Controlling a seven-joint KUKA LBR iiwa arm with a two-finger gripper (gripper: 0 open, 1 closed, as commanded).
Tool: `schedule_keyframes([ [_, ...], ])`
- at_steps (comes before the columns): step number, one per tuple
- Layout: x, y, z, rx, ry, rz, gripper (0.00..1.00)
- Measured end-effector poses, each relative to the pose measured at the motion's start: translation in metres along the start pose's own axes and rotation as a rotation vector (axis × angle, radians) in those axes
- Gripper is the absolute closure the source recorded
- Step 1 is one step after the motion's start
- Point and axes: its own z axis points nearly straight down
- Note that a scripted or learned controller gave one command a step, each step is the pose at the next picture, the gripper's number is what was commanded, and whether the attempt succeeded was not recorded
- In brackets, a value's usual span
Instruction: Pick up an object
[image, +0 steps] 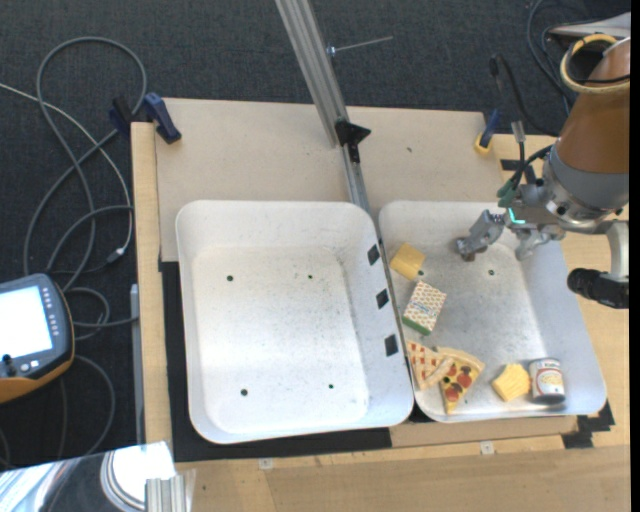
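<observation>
Objects for picking lie in your right bin (560, 330): a yellow wedge (407, 262), a patterned box (424, 305), a pizza slice (448, 370), a yellow block (511, 381) and a small can (547, 380). Your gripper (497, 233) hangs over the bin's far end, fingers spread, holding nothing. The left bin (200, 240) sits alongside.

The arm (597, 110) is a thick rounded tube, orange-brown along its upper part, with a pale grey collar below it. A black cable runs beside it, and the small grey metal hand (497, 236) carries a green-lit spot.
</observation>
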Motion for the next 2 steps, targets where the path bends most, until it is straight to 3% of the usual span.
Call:
schedule_keyframes([
  [2, -0.002, -0.003, 0.105, 0.006, 0.001, 0.001, 0.0],
])
